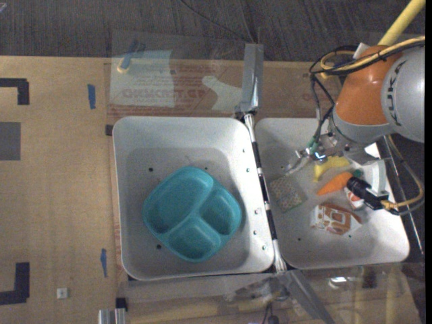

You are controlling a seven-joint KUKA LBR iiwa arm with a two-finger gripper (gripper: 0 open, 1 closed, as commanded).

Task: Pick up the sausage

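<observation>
Your arm [378, 100] reaches in from the right over the right bin [297, 248], its hand [312, 155] low at the far side; you cannot tell whether it grips anything. The sausage is hard to single out: probably the orange piece [335, 183] just right of the hand, beside a yellow piece [322, 169]. The teal tray [192, 212] sits apart in the left bin [135, 147].

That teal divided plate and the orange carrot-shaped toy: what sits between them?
In the camera view, between the teal divided plate and the orange carrot-shaped toy run the two bins' adjoining rims, then a small grey speckled square.
</observation>
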